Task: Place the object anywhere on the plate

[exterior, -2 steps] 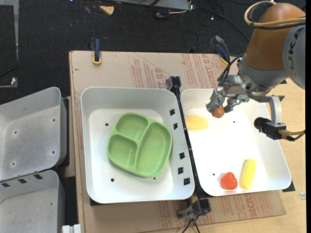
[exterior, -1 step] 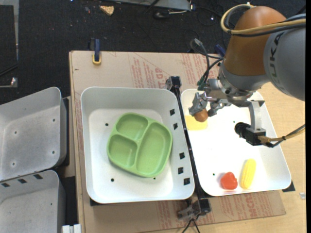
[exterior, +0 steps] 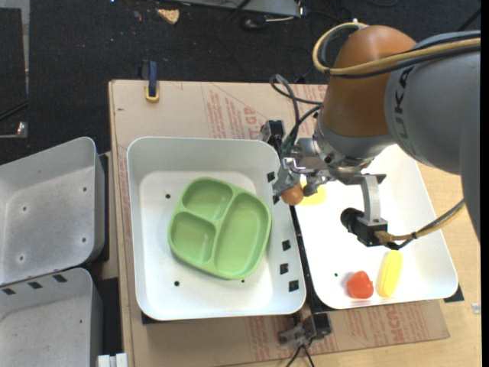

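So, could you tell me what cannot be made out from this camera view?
- Gripper: too small and shadowed under the wrist to tell its finger state.
- Brown object at the gripper: held or merely touching, unclear.
- Yellow item: mostly hidden by the wrist.
- Right bin: its far part is covered by the arm.

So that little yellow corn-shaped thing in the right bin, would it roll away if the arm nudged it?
Probably, at least sideways. The yellow corn-shaped thing looks long and rounded, so a push across its length would likely roll it, maybe into the orange-red object beside it. It looks like smooth toy plastic, so likely light, stiff and a bit slippery for the gripper.
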`<act>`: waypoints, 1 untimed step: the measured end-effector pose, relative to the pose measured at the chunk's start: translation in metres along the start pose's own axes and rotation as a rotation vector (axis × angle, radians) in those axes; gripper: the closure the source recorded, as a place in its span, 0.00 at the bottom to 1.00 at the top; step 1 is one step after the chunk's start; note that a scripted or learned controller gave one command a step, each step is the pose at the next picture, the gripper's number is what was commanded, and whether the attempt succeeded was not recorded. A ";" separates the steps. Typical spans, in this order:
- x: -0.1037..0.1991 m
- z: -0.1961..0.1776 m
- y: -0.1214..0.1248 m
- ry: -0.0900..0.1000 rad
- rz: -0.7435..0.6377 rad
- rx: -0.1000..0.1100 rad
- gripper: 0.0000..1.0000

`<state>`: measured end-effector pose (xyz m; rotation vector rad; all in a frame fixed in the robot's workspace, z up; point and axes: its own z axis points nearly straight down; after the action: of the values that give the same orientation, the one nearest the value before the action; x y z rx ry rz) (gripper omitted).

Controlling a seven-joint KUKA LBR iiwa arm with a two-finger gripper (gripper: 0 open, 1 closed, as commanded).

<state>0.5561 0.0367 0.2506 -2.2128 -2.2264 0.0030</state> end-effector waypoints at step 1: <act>0.050 0.005 -0.010 -0.001 0.002 -0.002 1.00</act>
<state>0.5453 0.0871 0.2459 -2.2157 -2.2259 0.0019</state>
